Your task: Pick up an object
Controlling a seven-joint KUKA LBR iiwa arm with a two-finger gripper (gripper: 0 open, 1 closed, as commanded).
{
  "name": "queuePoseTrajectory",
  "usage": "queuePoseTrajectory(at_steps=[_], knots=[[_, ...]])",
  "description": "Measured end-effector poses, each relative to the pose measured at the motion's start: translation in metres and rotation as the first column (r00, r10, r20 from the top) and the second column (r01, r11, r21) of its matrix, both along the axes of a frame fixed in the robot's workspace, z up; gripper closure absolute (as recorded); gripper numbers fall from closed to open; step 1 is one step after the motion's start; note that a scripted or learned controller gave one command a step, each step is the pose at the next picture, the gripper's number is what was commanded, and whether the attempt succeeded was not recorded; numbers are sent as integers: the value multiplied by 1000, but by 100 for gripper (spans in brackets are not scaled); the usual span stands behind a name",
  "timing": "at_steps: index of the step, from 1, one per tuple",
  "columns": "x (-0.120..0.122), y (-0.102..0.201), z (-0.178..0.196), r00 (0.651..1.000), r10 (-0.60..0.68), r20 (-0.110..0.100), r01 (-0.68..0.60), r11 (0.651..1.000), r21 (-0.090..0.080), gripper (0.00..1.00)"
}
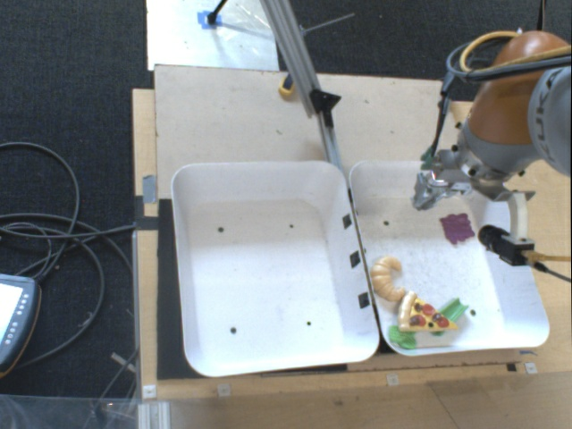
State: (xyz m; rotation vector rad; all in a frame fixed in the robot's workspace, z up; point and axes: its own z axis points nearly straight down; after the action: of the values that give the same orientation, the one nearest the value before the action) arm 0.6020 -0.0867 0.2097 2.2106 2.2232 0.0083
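Right bin [518, 315] holding croissant [387, 277], pizza slice [425, 315], purple piece [458, 228]; pincer [427, 191] above, grip state unclear.

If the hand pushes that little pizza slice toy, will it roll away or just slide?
Probably slide. The flat triangular toy pizza slice with red toppings lies flat in the right white bin, so nothing seems round enough to roll. It looks small and likely light, so a nudge may spin it. It rests against a green toy piece, which might move too.

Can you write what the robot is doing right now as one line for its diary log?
gripper: over right bin, nothing seen held | purple piece: beside it | pizza slice, croissant: near front | pick: not done
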Motion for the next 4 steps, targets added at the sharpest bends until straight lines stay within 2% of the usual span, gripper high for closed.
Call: queuePoseTrajectory(at_steps=[1, 2, 3, 4], knots=[[2, 5, 45, 1000, 0, -1, 0, 1000, 0, 100], [3, 5, 71, 1000, 0, -4, 0, 1000, 0, 100], [19, 58, 52, 1000, 5, -7, -5, 1000, 3, 100], [37, 107, 55, 1000, 5, -4, -5, 1000, 3, 100]])
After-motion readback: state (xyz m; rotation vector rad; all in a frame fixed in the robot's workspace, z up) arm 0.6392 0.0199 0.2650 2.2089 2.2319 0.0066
